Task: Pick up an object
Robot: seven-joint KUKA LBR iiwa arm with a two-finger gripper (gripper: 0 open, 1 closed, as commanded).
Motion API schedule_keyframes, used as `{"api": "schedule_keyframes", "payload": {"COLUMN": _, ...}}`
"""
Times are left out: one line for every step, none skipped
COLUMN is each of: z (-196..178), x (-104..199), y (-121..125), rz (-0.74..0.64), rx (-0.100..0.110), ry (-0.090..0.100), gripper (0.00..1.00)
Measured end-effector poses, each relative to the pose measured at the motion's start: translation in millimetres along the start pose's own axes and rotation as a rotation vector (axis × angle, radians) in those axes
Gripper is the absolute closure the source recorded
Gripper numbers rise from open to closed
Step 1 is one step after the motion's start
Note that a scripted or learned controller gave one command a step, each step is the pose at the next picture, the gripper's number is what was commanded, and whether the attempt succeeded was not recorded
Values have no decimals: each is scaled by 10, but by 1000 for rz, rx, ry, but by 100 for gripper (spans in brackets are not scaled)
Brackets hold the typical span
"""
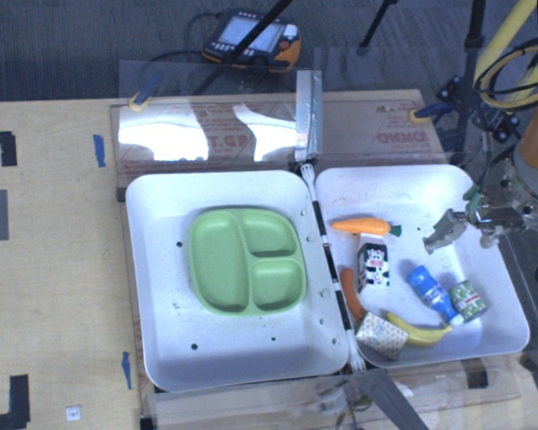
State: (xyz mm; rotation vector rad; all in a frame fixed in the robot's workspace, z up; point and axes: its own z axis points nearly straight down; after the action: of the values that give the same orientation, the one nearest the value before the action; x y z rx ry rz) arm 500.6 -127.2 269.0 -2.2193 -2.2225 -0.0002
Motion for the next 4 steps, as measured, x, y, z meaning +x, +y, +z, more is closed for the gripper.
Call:
{"api": "schedule_keyframes", "payload": {"z": 1743, "x": -321, "y": -199, "rz": -55, "rx": -2, "ry": -1, "gripper": 0}}
{"api": "schedule_keyframes", "payload": {"z": 1821, "x": -20, "y": 177, "rz": 233, "rx": -7, "ry": -1, "gripper": 0}}
{"api": "schedule_keyframes", "payload": {"z": 1716, "x": -28, "y": 185, "rz": 236, "rx": -10, "ry": -1, "gripper": 100}}
{"api": "schedule_keyframes", "payload": {"z": 379, "x": 425, "y": 319, "rz": 72, "rx": 0, "ry": -1, "gripper": 100}}
